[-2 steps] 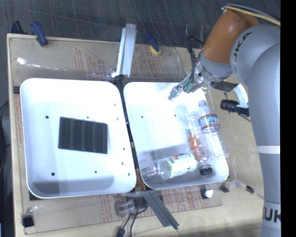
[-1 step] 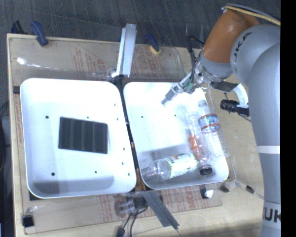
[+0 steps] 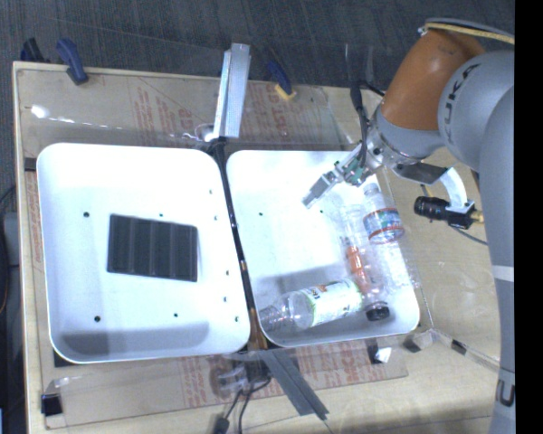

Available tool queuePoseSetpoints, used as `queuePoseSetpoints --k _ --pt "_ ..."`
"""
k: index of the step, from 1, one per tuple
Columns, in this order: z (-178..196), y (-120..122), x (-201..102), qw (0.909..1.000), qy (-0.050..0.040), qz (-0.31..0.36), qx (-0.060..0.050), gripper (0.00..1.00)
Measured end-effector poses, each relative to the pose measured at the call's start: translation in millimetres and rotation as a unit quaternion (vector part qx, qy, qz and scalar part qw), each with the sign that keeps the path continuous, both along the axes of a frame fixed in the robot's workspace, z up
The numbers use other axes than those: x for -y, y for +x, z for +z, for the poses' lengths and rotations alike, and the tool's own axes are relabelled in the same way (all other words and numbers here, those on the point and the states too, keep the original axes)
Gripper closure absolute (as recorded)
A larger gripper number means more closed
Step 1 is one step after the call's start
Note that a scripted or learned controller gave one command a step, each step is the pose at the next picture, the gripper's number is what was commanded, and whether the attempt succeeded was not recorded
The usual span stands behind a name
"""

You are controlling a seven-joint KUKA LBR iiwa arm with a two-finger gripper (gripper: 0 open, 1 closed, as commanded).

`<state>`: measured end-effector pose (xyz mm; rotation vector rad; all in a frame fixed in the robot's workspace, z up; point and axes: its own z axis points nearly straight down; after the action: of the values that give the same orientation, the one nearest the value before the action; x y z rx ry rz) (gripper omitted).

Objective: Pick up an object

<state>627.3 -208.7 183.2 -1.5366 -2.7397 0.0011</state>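
While the gripper (image 3: pixel 330 183) hovers over the right bin (image 3: pixel 281 242) — fingers apart, holding nothing — 2 bottles (image 3: pixel 321 304) lie below.

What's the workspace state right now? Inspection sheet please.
Surface: bench bearing left bin and right bin.
Job's things: two clear bottles in right bin.
Clutter: dark ribbed pad in left bin.
Grippers: gripper above right bin's far side, nothing seen between its fingers.
Cables: cable at the bench's near edge.
Surroundings: blue clamps on far edge; dark floor.
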Motion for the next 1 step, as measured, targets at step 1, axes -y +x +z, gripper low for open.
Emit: queuePoseSetpoints --k 1 --pt "-20.9 -58.1 -12.5 1.0000 0.0002 0.001 -0.001 0.00"
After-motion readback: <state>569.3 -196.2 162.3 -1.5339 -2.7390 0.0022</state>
